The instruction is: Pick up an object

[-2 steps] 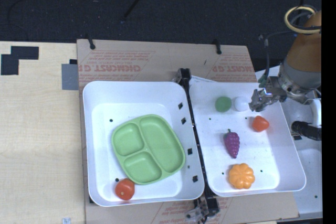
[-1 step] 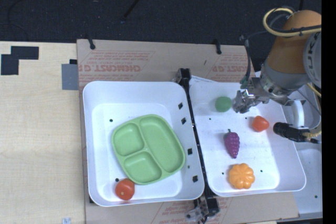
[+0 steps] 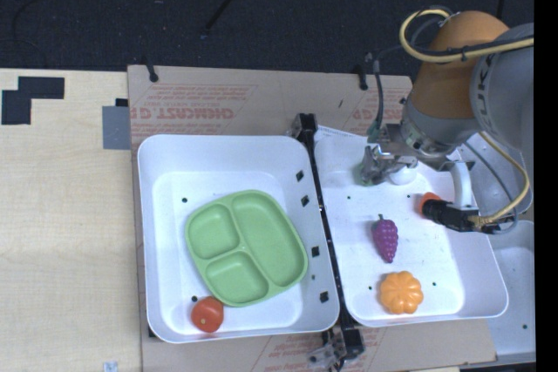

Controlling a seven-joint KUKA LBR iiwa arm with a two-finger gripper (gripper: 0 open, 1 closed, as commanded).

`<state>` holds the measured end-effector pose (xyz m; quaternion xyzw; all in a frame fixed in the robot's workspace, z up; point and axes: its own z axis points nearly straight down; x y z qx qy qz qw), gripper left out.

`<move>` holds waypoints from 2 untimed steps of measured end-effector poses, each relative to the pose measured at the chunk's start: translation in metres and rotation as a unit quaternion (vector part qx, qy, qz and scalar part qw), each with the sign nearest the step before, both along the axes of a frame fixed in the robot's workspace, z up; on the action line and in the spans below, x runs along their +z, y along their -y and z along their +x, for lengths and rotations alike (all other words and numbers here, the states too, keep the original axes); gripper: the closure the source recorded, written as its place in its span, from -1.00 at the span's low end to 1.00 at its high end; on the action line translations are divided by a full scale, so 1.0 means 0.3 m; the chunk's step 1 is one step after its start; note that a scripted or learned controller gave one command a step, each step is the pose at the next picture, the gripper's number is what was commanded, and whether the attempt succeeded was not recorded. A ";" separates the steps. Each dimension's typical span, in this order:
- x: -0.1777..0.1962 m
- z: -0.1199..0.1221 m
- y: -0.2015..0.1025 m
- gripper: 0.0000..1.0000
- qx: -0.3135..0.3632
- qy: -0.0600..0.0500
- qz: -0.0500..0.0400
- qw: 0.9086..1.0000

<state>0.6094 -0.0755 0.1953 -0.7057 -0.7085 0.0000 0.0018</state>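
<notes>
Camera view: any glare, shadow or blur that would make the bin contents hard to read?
Camera view: even light, soft shadows; green tray, tomato, grapes and pumpkin read sharp; claw blurs against white; orange item half hidden.

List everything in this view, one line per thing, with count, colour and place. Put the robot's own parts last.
bins: 2, white, side by side on the bench
divided plate: 1, light green with three compartments, in the left bin
tomato: 1, red, near corner of the left bin, beside the plate
grapes: 1 bunch, purple, middle of the right bin
pumpkin: 1, orange, near side of the right bin
small orange item: 1, right side of the right bin, partly hidden, kind unclear
cardboard sheet: 1, brown, under the bins
arm: 1, grey with an orange band, reaching in from the right
gripper: 1, metallic, low over the far part of the right bin
</notes>
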 end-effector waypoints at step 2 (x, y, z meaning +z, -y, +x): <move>0.091 0.012 -0.348 1.00 0.000 0.000 0.000 1.000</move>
